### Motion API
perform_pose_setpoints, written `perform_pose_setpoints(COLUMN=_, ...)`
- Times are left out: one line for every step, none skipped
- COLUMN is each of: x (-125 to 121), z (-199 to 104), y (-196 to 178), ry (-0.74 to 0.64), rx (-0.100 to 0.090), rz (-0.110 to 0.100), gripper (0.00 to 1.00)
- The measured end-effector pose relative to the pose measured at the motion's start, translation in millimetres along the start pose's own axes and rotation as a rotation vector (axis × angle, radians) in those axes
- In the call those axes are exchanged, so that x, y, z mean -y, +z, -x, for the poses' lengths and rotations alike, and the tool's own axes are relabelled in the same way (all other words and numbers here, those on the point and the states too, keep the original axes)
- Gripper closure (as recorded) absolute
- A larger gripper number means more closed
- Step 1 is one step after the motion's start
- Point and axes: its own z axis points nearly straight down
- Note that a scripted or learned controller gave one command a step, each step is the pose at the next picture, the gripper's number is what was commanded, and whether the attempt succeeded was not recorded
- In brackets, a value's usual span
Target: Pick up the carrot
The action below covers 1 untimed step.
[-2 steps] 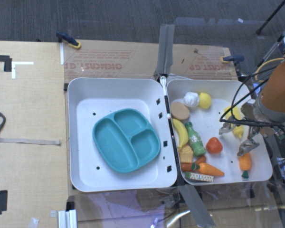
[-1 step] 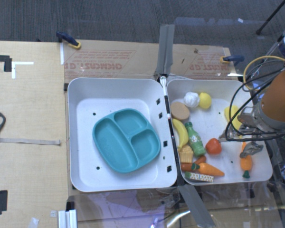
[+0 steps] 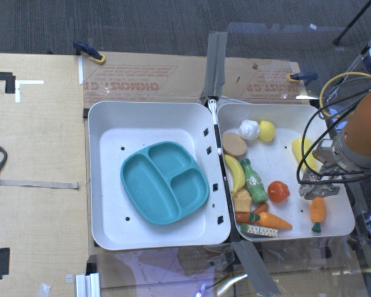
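A small orange carrot (image 3: 318,210) with a green tip lies near the front right corner of the right bin (image 3: 284,117). My gripper (image 3: 318,190) hangs directly over its upper end, very close to it; I cannot tell if it touches. A second, longer orange carrot-like piece (image 3: 273,220) lies along the bin's front wall, to the left of the gripper. The arm's orange band (image 3: 362,132) and looping cables hide part of the bin's right side.
The right bin also holds a red tomato (image 3: 278,191), a green bottle (image 3: 255,182), a banana (image 3: 236,171), a tan round piece (image 3: 234,145), a white garlic (image 3: 249,129) and a lemon (image 3: 266,130). A teal divided plate (image 3: 166,181) lies in the left bin (image 3: 105,184).
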Motion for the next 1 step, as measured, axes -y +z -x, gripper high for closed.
perform_pose_setpoints(x=1.9, z=3.2, y=-10.3, ry=-0.002, rx=0.004, rz=-0.005, gripper=1.00)
